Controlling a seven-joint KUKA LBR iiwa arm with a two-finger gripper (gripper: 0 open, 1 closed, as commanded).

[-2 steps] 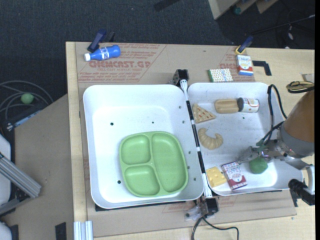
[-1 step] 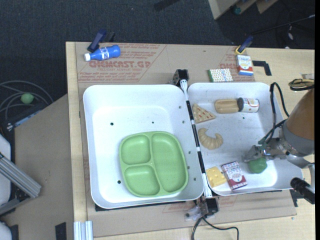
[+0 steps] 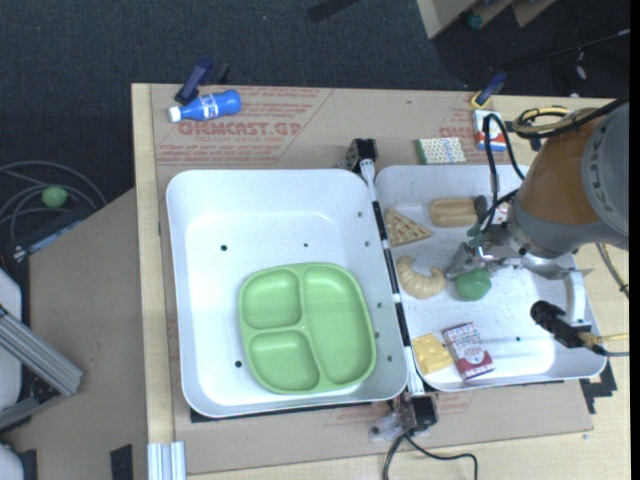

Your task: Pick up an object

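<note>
In the right bin point(image 3: 560, 363), the claw point(image 3: 474, 259) hangs directly above and touching the upper-left edge of the green ball point(image 3: 474, 285), beside the croissant point(image 3: 420, 278); whether it is open or closed cannot be told.

Two white bins point(image 3: 190, 208), one green plate point(image 3: 305, 326), six small items point(image 3: 467, 348).
</note>
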